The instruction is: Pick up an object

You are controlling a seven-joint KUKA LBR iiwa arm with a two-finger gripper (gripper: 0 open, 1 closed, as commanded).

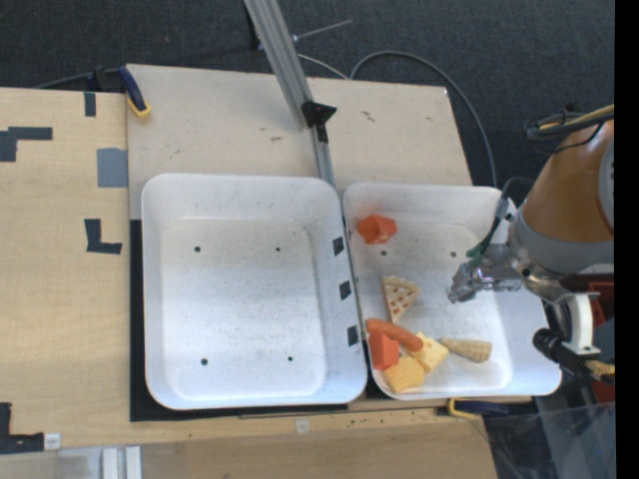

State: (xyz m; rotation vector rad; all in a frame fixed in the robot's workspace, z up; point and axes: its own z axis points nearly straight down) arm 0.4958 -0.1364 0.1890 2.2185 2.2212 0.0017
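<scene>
My gripper [464,285] hangs over the right part of the right bin [439,200], reaching in from the right. Just left of it lies a tan waffle-patterned wedge [398,296]. An orange block [376,230] sits near the bin's upper left. Along the front edge lie a red-orange carrot-like piece [393,333], a red chunk [384,351], yellow cheese-like pieces [417,363] and a tan cone [469,349]. I see nothing between the fingers.
The left bin [240,287] stands beside the right one, split from it by a raised rim. A slanted metal pole [285,53] crosses the bench behind the bins. A cable [439,73] loops at the back right.
</scene>
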